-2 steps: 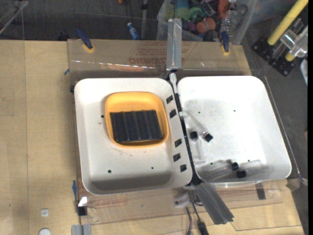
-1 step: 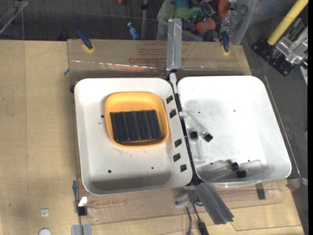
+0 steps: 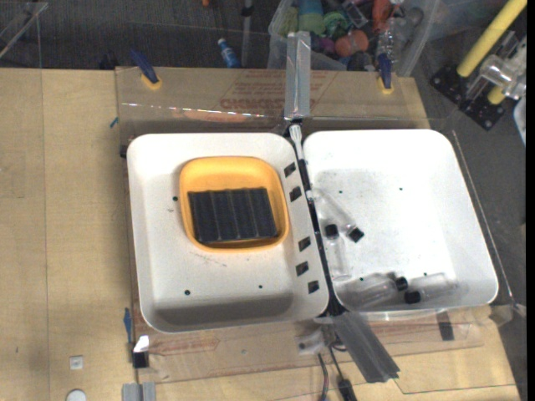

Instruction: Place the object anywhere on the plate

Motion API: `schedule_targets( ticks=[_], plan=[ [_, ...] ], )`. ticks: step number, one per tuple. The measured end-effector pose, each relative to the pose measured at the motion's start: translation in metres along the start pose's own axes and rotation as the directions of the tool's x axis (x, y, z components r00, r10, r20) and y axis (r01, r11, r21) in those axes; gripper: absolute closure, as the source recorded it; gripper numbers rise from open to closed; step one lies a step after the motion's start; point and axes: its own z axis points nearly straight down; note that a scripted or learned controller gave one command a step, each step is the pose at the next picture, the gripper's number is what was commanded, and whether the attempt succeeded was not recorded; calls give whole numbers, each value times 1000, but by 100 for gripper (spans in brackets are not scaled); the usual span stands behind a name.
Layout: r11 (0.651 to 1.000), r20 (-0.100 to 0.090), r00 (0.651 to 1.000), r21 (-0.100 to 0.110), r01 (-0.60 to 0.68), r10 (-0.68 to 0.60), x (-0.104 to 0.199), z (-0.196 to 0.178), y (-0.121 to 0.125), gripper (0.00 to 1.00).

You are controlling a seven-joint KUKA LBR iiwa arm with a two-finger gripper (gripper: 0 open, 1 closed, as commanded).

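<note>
At the near edge of the wooden desk [image 3: 58, 224], a grey metal bracket [image 3: 364, 353] and some dark cables run under the seam where two shallow white bins meet. The bracket probably keeps the bins from sliding. The left bin [image 3: 159, 295] holds a rounded-square, orange-yellow plate [image 3: 230, 170] set roughly in its middle, well apart from every wall, which leaves room all round it for a placement from above. The object [image 3: 231, 214] lies flat inside the plate's rim, towards the near side, so the task looks already met. It is a dark grey, nearly black rectangular slab with four or five lengthwise ribs or grooves across its top. It has a matte look, its edges run roughly parallel to the plate's sides, and a strip of orange shows on every side. It covers much of the plate's floor, and being flat and low it should rest there without rolling. The right bin [image 3: 435, 165] holds a few clear plastic pieces with black ends [image 3: 347, 230], lying loose near the divider and along the near wall, apart from the plate, probably spare items for other tries. A row of small black tabs [image 3: 301, 224] lines the ridge between the bins. Behind the bins, a clear tub of colourful toys [image 3: 351, 11] stands off the desk. Whether the gripper is spread or pressed together cannot be told from this view.
</note>
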Motion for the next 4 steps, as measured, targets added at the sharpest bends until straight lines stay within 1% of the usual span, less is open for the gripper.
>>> schedule_targets(
  ticks=[1,2,3,4],
  plan=[
    [992,-4,992,0,127,-127,1,7,0,100],
    [988,0,988,0,156,-156,0,0,1,100],
    [970,0,970,0,242,-242,0,0,2,100],
    [940,0,940,0,342,-342,-2,0,3,100]
  ],
)
